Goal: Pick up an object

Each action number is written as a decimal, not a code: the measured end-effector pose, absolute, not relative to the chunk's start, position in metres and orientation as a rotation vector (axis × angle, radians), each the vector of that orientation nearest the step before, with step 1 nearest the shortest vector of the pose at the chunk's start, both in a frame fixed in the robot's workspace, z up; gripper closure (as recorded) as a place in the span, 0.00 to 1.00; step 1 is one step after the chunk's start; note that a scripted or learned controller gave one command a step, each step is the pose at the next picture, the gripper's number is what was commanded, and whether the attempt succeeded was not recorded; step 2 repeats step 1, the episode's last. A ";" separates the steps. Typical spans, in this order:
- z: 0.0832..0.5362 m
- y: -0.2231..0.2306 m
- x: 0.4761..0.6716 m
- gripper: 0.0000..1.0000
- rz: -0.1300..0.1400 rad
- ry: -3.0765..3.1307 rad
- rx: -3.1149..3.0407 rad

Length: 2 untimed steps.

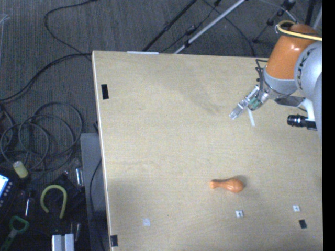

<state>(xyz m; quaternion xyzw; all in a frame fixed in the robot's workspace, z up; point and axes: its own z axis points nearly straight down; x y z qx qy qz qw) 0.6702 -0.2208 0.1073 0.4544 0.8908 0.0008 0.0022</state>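
so our gripper (242, 110) sits up over the bare bench (157, 140) with its fingers apart and nothing in them. the orange pear-shaped thing (228, 185) lies well below it in frame. we'd come straight over and close across its fat end.

Arm casing (313, 69): pale grey, smooth and rounded
Band (287, 56): glossy orange, bulbous, just above the wrist
Cable (293, 27): thin yellow loop over the orange band's top
Wrist fitting (301, 121): small black cylinder jutting sideways
Gripper (244, 109): slim, pale translucent, with a green patch at its base
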 end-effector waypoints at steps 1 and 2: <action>0.179 -0.196 0.669 1.00 0.003 2.738 1.536; 0.179 -0.196 0.669 1.00 0.003 2.738 1.536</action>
